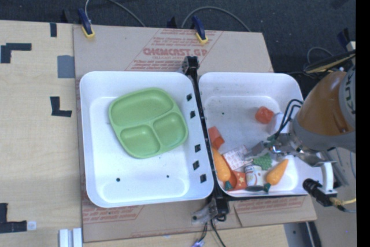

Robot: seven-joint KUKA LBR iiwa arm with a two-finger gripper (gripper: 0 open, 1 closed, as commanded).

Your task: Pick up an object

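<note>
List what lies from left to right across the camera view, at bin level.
Green divided plate in the left bin, small red block, long carrot, red cup, short carrot, arm.

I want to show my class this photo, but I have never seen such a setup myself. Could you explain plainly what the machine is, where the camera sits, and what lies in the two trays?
One camera looks down at a slant on a bench. The grey machine with an orange band is a robot arm reaching in from the right; its pincer is low over the right bin. That bin holds small toy-like items, among them two carrots and a red cup-like piece. The left bin holds a green divided plate. I cannot see anything gripped.
</note>
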